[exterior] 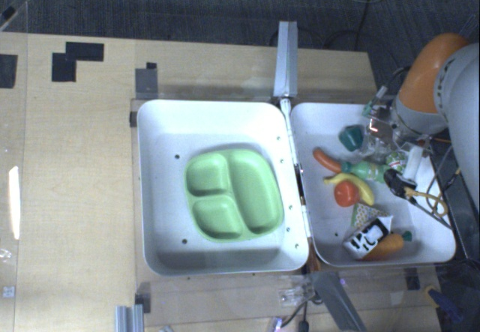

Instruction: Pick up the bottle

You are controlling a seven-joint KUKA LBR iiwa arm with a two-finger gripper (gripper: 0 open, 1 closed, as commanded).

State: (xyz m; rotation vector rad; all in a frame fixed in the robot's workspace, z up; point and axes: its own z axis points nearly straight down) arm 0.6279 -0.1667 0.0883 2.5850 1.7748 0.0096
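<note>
A pale green bottle (363, 170) lies on its side in the right bin (433, 248), between a yellow banana and a teal object. My gripper (379, 148) hangs at the arm's tip just above and slightly right of the bottle, over the bin's upper right part. Nothing can be seen held in it. The grey arm with its orange band (429, 76) comes in from the right and hides the bin's far right corner.
Around the bottle lie a teal object (350, 136), a red-orange sausage shape (326, 160), a banana (362, 188), a red tomato (345, 193), a black-and-white pack (367, 237) and a carrot (387, 246). The left bin (157, 173) holds a green divided tray (234, 193).
</note>
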